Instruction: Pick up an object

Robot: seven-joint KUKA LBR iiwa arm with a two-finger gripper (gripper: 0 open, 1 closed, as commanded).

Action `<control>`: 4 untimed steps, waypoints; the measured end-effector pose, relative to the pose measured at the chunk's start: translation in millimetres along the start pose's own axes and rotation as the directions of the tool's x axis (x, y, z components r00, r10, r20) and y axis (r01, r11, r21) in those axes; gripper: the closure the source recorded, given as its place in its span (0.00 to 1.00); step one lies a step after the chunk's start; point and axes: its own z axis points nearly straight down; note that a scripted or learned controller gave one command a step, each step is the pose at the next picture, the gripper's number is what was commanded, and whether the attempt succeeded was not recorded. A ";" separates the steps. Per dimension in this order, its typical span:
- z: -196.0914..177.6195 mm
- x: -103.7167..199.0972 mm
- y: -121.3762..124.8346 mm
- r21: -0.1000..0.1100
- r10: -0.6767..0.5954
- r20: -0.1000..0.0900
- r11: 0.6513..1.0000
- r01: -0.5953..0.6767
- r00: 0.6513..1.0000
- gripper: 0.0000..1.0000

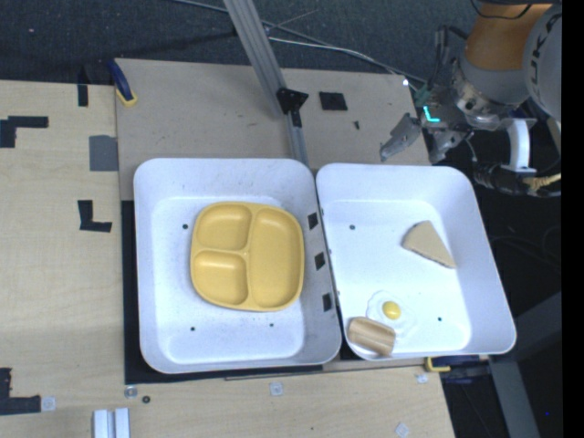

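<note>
The claw [418,142] sits up past the far edge of the right bin [456,190], over the bench rather than over the bin floor. One grey finger [400,140] angles down to the left and a second dark one is near it with a gap between them, so it looks released, nothing between the fingers. A small teal light glows just above it on the wrist, and the arm [506,35] behind it is grey metal with that smooth orange band.

Inside the right bin, well apart from the claw, there's a tan wedge [430,244] that looks like a flat slice of toy cheese or bread, lying near the right wall. Down at the near edge are a toy fried egg [389,311], glossy white with a round yellow yolk, and a little brown bread roll [371,336] touching it, right up against the rim.

The left bin [164,190] holds a yellow divided plate [246,255], smooth plastic, rounded corners, three compartments, roughly in the middle.

Both bins are shallow matte white with sloped walls, touching side by side. The bench [55,245] is pale wood-look board with bits of black tape. A grey metal pole [260,48] slants in from the top. The middle of the right bin's floor is bare.
</note>
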 end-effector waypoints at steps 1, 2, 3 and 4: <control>-1.0 0.0 0.4 -0.002 0.000 0.000 1.000 0.000 1.000 0.00; 45.0 -6.0 1.7 0.002 0.001 0.002 1.000 -0.001 1.000 0.00; 98.1 2.7 -5.4 0.004 0.001 0.000 1.000 -0.001 1.000 0.00; 142.8 2.1 -10.7 0.002 0.000 0.001 1.000 0.000 1.000 0.00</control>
